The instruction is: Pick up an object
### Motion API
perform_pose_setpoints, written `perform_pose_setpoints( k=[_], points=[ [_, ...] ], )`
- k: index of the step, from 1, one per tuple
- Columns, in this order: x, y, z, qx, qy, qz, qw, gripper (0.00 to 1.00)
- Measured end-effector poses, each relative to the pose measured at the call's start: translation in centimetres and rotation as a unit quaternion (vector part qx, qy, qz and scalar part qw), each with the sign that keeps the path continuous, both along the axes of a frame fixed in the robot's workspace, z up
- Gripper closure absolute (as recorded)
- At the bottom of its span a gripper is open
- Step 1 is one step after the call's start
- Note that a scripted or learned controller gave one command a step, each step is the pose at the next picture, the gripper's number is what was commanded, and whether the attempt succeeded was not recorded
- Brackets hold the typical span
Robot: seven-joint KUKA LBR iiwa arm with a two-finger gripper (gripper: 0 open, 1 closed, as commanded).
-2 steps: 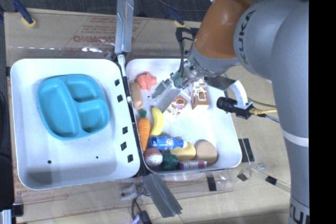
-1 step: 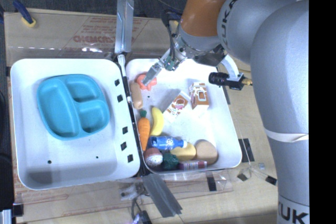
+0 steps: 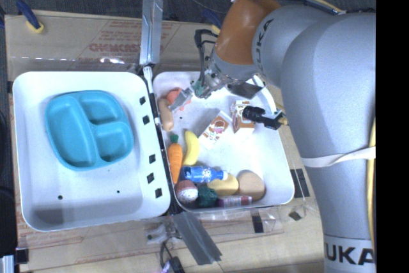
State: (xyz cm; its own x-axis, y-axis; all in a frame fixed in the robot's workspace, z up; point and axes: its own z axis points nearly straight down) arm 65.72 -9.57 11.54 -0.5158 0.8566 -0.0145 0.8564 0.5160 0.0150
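Reaching: the claw [image 3: 184,98] hangs low over the top left corner of the right bin [image 3: 275,153]; its tips point left and down
Claw: the fingers look a little spread; nothing sits between them
Nearest thing: a hot dog [image 3: 165,113] lies just below and left of the claw, by the bin's left wall; its long side runs top to bottom
Other things: banana [image 3: 191,147], carrot [image 3: 175,162], blue bottle [image 3: 203,174] lie lower down, farther off
Left bin [image 3: 38,201]: holds a blue tray [image 3: 89,128]
Guess: a short drop down and left should reach the hot dog
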Motion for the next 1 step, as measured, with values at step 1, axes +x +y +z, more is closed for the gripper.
perform_pose_setpoints(
  k=[1],
  points=[
    [-0.23,0.08,0.62,0.0006,0.006,0.002,1.0000,1.00]
  ],
)
